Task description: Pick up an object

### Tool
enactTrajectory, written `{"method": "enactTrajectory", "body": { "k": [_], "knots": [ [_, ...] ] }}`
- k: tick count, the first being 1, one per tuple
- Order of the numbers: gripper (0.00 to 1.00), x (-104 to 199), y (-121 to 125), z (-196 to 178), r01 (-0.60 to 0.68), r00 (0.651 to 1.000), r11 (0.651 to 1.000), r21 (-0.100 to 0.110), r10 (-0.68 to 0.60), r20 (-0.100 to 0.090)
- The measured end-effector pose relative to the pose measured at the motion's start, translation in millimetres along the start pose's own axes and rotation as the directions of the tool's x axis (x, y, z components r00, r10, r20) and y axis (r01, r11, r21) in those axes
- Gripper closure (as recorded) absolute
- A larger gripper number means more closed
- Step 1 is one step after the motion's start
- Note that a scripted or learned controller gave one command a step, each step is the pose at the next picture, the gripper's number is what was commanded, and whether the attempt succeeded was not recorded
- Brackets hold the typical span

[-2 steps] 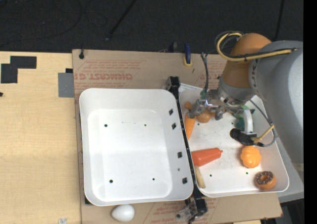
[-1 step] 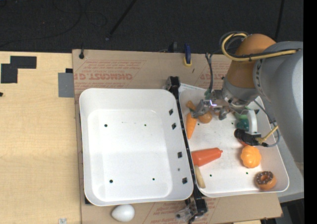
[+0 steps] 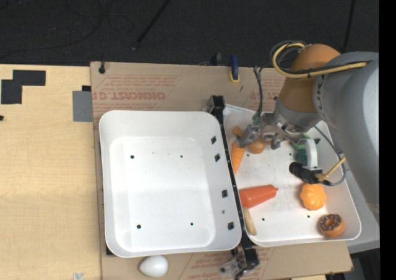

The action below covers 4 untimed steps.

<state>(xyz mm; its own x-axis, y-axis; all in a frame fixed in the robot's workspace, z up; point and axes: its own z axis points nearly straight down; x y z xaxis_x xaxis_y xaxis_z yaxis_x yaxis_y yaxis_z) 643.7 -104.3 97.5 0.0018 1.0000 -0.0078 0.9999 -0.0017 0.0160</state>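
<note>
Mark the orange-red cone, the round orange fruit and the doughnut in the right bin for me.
orange-red cone [image 3: 257, 195]: camera view, middle of its body.
round orange fruit [image 3: 313, 196]: camera view, centre of its top.
doughnut [image 3: 332, 225]: camera view, on its dark frosted ring.

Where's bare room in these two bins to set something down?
The left bin offers its whole white floor. In the right bin, a patch lies between the red-orange carrot, the orange fruit and the donut. The top is crowded: the gripper hangs over a small orange piece, beside the orange cone.
</note>
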Motion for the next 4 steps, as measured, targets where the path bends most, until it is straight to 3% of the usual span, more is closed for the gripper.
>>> {"method": "enactTrajectory", "body": {
  "k": [2, 4],
  "knots": [
    [0.0, -60, 0, 10, 0.001, 1.0, 1.0, 0.019, 0.0, -0.008],
    [0.0, -10, -1, 9, 0.002, 1.0, 1.0, 0.019, -0.002, -0.004]
  ]
}}
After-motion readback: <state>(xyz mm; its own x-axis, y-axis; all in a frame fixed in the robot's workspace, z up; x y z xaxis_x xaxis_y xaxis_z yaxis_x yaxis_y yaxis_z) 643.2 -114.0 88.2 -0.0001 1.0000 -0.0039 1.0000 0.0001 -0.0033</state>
